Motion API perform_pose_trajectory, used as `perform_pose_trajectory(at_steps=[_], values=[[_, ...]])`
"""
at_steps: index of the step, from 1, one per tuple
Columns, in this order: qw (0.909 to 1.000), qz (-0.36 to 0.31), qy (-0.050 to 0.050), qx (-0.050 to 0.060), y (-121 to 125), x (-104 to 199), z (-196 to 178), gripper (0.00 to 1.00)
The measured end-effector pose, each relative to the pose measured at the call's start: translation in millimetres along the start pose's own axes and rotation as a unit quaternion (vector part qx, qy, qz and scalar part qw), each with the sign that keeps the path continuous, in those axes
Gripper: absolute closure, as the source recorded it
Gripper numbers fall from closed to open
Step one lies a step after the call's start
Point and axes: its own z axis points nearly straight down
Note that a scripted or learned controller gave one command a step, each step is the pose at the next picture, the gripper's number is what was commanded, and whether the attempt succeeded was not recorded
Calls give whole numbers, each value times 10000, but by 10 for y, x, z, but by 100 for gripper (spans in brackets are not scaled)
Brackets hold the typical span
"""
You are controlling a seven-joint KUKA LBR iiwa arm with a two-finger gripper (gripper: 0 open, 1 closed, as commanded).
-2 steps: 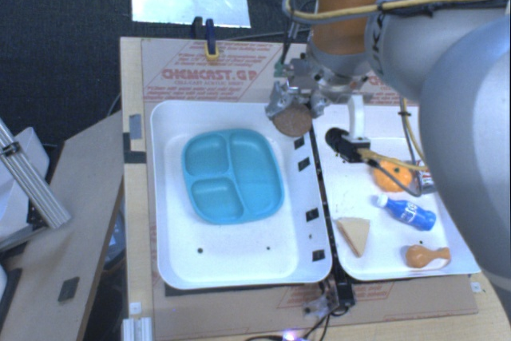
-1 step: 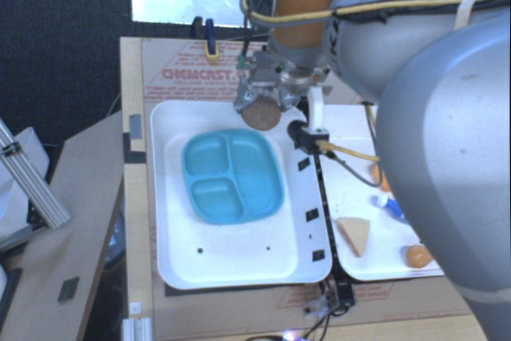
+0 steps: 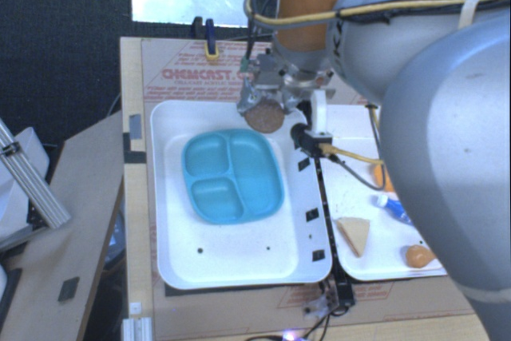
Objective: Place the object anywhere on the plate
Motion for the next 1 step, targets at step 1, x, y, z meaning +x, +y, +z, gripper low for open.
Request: perform_pose_trajectory(at_steps=[1], values=[[10000, -2, 0, -3, 2, 1, -2, 0]])
